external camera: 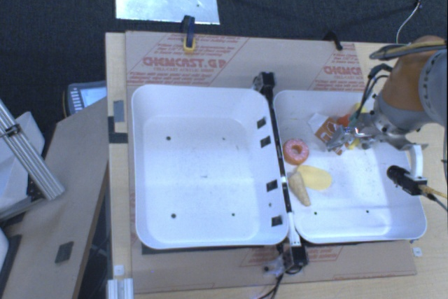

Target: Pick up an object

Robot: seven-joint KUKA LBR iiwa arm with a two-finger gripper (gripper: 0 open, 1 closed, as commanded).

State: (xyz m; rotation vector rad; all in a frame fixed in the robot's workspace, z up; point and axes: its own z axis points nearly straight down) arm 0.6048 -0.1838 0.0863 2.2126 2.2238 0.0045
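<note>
In the right bin [364, 220], a pink ring-shaped donut [296, 150] lies near the left wall. A flat yellow piece [316, 178] and a tan cone-like piece [300, 190] rest just below it. An orange and white packet [325, 128] sits in the upper middle of the bin. My gripper [341, 141] is low over the bin, right beside the packet's right edge, with small red and yellow items close around it. Whether anything is in the gripper is hidden.
The left bin [203, 171] lies beside the right one, with a black-clipped divider [274, 157] between them. The grey and orange arm [413, 91] reaches in over the right bin's upper right corner. Both bins rest on a cardboard sheet [231, 59].
</note>
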